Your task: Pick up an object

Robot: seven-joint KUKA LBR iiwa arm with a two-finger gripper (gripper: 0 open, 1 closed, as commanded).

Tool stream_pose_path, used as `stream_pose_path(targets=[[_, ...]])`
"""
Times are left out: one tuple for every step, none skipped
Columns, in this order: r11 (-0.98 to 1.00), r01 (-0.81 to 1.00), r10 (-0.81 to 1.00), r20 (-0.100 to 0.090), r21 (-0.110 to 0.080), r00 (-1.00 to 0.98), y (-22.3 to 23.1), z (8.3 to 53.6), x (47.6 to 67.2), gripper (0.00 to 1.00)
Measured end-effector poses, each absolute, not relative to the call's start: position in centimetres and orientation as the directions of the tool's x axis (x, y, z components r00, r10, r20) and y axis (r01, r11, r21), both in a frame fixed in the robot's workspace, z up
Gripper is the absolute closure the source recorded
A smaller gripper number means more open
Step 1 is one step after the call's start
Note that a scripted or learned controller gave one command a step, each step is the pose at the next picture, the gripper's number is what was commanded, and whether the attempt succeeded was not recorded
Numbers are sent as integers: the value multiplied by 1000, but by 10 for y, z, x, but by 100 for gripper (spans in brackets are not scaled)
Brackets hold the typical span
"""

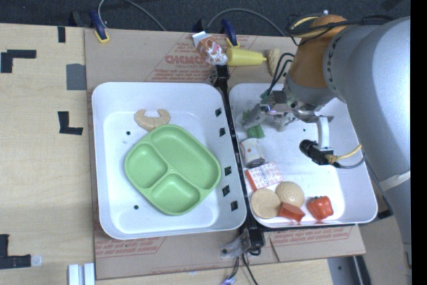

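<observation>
Here the grey arm (373,90) reaches in from three o'clock, its orange band (313,60) sitting over the far edge of the right bin (347,177). The jaws (272,110) hang low over that bin's ten o'clock corner, above a small green object (252,118) lying just beside the bin's left wall; whether they are open or closed I cannot tell, and nothing can be seen between them. A black cable connector (315,151) hangs from the wrist toward four o'clock of the jaws.

Along the right bin's left side, going toward six o'clock, lie a small green-topped cylinder (253,149), then a red-and-white packet (263,175). At the near edge sit two round tan buns (277,198), touching each other, with a red block (291,212) against them and a red pepper-like piece (320,207) just beside that.

The left bin (110,163) holds a green divided plate (172,169) at its centre, and a tan crescent-shaped piece (152,119) toward eleven o'clock of the plate, close to its rim.

On the table (40,143) beyond the bins, at twelve o'clock of the divider, rest a yellow banana-like object (245,58) and a small white-and-red item (209,47).
</observation>
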State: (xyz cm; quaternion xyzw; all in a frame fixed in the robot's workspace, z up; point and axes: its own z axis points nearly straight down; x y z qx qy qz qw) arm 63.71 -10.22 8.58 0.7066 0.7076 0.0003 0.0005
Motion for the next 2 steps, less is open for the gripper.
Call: stream_pose_path(targets=[[2,1000,1000,-3,2,-2,-103,96,637,100],[3,1000,1000,-2,1,-3,-102,105,637,100]])
